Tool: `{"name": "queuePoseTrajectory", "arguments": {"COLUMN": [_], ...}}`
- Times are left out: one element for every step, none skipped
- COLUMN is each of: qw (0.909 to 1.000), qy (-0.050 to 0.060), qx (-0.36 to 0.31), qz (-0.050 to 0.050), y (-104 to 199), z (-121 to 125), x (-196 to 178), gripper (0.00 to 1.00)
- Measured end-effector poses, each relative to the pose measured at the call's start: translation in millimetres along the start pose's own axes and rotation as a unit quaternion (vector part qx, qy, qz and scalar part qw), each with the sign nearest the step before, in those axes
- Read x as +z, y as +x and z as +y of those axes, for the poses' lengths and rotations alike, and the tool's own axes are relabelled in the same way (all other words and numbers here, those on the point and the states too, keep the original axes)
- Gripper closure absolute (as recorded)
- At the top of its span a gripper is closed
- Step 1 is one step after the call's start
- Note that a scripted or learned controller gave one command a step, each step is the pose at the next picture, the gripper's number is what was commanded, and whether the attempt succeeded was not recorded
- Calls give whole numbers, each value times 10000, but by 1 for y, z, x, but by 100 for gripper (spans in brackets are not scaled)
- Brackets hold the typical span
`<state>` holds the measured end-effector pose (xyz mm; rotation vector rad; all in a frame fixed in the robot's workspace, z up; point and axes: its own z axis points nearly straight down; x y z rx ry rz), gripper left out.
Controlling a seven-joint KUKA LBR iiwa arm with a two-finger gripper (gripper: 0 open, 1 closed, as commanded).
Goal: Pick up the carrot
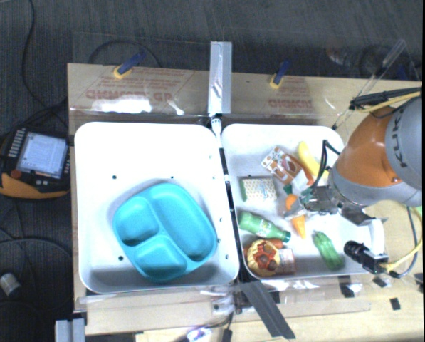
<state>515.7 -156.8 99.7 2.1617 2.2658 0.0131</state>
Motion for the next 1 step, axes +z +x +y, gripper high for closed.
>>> {"name": "queuePoseTrajectory", "arguments": {"qw": [9999], "qy": [77], "qx": [-132], "qz": [12], "y": [17], "z": [-19], "x": [-78], "gripper": [100]}}
